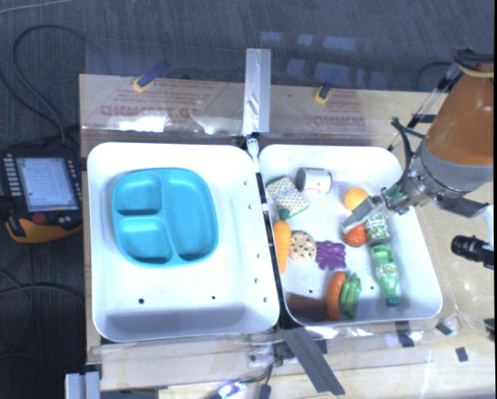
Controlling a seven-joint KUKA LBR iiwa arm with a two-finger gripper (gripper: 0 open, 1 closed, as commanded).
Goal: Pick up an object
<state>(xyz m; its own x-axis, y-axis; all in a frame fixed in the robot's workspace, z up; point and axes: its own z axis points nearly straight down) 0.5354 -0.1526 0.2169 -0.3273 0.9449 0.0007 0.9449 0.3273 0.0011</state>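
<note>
The right bin (pixel 415 302) holds several toy foods. An orange ball (pixel 356 196) lies near the middle right, with a red tomato (pixel 354 236) just below it. A green bottle (pixel 386 274) lies along the right wall. Purple grapes (pixel 332 254), a speckled cookie (pixel 302 246) and a carrot (pixel 282 244) sit further left. A checkered piece (pixel 286 196) and a white can (pixel 314 180) lie near the back. A red and green pepper pair (pixel 344 294) rests at the front. My gripper (pixel 363 214) reaches in from the right, low between the orange ball and the tomato.
The left bin (pixel 107 306) holds a blue divided plate (pixel 164 214). A metal post (pixel 257 90) stands behind the divide between the bins. A teach pendant (pixel 36 191) lies on the floor to the left. The arm's orange band (pixel 469 123) hangs over the bench's right side.
</note>
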